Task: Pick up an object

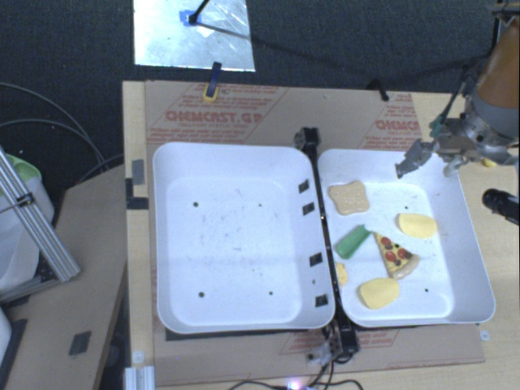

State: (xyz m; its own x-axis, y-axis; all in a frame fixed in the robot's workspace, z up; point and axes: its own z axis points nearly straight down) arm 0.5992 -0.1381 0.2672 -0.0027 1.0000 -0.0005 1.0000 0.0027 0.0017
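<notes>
The bench (268, 108) is flat and brown, with red letters printed on it. Two white bins sit on it side by side: the left bin (236, 238) and the right bin (467, 242), touching in the middle. Near the back edge lies a small blue and yellow thing (213, 82), maybe a clip.

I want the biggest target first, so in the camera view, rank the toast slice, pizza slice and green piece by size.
1. toast slice and pizza slice: look alike, can't rank.
2. green piece: smallest.
</notes>
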